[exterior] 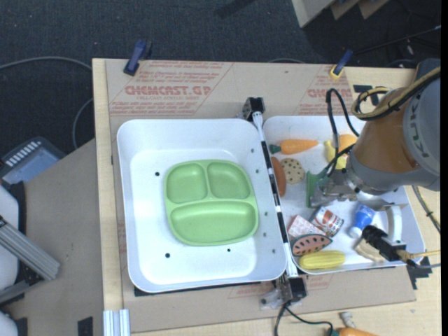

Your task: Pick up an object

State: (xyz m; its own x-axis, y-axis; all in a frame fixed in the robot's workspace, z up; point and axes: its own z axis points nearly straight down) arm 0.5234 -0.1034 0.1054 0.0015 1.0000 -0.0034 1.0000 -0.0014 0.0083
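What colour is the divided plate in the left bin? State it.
Light green. The divided plate shows plainly in the camera view, lying in the left bin.

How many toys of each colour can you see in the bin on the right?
Orange: 2, the orange toy carrot and a reddish-orange round piece
Yellow: 2, the yellow corn cob and a yellow piece beside the arm
Blue: 1, the blue bottle
Tan: 1, the speckled cookie
Total: 6 clear ones; others are too mixed to sort.
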